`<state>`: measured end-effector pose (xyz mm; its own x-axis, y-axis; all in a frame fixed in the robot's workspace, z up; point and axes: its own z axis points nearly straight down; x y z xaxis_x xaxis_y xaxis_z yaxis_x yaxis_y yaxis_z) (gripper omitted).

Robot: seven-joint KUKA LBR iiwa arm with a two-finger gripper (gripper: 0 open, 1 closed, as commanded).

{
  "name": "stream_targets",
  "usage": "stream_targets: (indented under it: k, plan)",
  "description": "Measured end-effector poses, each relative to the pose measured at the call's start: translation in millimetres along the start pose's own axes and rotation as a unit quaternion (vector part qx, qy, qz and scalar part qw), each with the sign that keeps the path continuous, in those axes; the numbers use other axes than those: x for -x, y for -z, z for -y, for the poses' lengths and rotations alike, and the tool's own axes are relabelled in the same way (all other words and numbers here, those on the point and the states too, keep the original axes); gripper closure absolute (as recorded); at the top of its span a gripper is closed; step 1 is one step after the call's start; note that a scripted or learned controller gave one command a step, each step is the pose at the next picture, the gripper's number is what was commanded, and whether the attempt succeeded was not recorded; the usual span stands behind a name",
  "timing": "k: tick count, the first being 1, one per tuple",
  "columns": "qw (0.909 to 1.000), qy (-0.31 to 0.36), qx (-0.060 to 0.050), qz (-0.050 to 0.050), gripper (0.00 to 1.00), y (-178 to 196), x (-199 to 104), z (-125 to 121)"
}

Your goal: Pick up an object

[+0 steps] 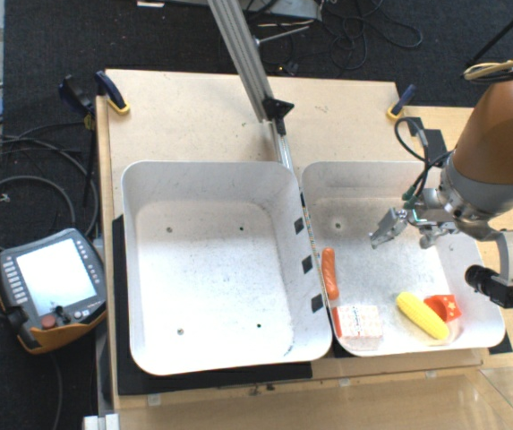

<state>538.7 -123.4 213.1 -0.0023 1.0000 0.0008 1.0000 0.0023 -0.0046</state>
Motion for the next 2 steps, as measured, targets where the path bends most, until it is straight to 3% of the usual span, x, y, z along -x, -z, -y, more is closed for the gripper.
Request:
stream_targets:
  k: [1, 2]
  plan:
    - [1.0, -0.001, 0.002, 0.0, 0.0, 2.0, 0.1, -0.8]
    - [1.0, -0.001, 0.0, 0.0, 0.0, -42.2, -4.1, -3.2]
